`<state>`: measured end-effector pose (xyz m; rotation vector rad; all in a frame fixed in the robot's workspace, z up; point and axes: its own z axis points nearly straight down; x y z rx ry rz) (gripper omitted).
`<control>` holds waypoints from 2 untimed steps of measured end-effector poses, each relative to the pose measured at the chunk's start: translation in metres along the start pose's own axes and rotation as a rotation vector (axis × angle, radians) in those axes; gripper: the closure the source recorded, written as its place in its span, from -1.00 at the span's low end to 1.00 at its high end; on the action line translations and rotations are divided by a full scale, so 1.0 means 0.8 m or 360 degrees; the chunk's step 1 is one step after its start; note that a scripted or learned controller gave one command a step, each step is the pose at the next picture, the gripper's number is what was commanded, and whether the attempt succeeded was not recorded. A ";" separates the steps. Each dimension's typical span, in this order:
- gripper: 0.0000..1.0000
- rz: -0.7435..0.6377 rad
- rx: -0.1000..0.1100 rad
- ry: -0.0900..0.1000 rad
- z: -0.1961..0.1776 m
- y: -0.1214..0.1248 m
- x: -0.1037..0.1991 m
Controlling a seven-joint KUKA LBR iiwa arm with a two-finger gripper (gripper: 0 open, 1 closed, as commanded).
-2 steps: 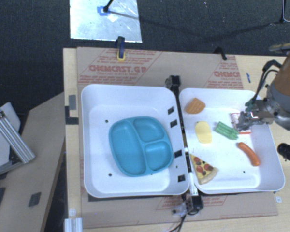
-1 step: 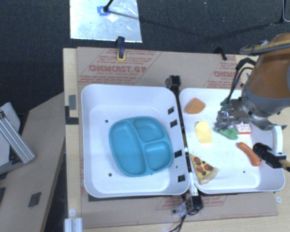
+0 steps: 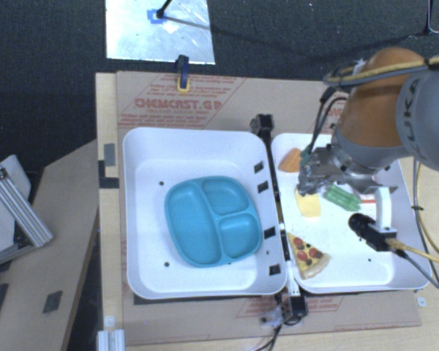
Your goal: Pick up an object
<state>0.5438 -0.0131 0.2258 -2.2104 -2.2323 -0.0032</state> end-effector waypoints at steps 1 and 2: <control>1.00 -0.0001 0.0000 0.0001 -0.002 -0.002 0.079; 1.00 0.0002 0.0000 -0.0001 0.012 0.008 0.143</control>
